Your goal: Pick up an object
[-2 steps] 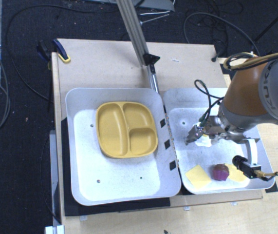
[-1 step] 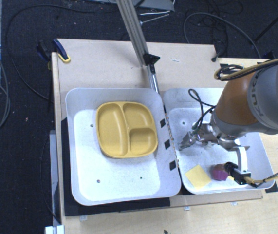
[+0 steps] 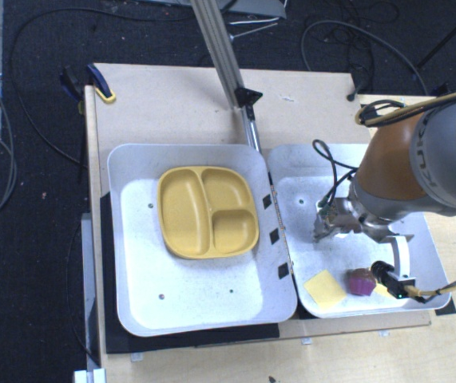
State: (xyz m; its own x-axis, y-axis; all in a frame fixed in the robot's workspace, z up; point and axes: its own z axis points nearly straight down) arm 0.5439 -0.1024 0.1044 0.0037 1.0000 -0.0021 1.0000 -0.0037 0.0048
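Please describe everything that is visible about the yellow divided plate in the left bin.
The yellow divided plate is a rounded square of matte, plastic-looking material in a mustard yellow colour. Raised ridges split it into three compartments: one long section along its left side and two smaller ones on its right. All three look bare. It lies flat and right side up, slightly rotated, on the floor of the left white bin, in the upper middle part. It touches only the bin floor, apart from the walls.

yellow divided plate (image 3: 208, 212) in left bin (image 3: 136, 294); purple object (image 3: 361, 282), yellow block (image 3: 326, 288) in right bin (image 3: 291, 166)
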